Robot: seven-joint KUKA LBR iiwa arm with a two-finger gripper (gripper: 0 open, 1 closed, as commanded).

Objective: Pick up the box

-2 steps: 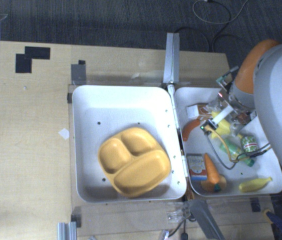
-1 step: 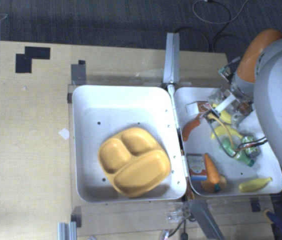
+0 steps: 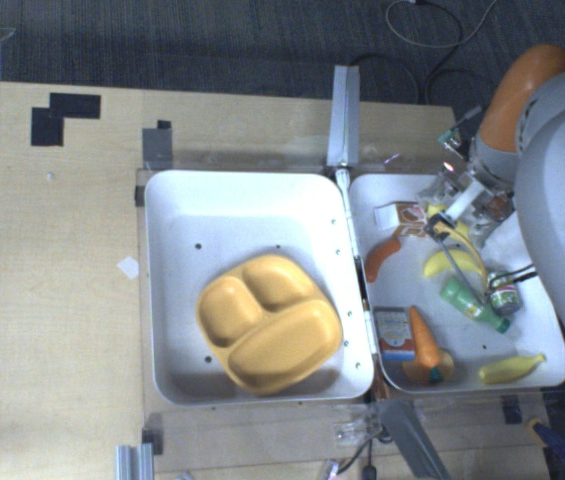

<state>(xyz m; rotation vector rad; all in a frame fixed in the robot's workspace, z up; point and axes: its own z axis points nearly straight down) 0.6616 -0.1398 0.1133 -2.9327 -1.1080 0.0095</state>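
A small box [image 3: 393,330] with a blue and red printed face lies flat in the near left corner of the right bin [image 3: 552,368], touching a carrot [image 3: 424,340]. A second small carton [image 3: 403,217], white with a brown print, lies at the bin's far side. My gripper [image 3: 454,211] hangs over the far part of the right bin, just right of that white carton and above a yellow banana [image 3: 459,259]. The gripper is well apart from the blue and red box.
The right bin also holds a red pepper [image 3: 382,256], a green bottle [image 3: 472,301], a small can [image 3: 503,293] and another banana [image 3: 510,369]. A yellow divided dish [image 3: 270,320] lies in the left bin [image 3: 177,268]. The grey arm [image 3: 562,188] overhangs the right bin's right side.
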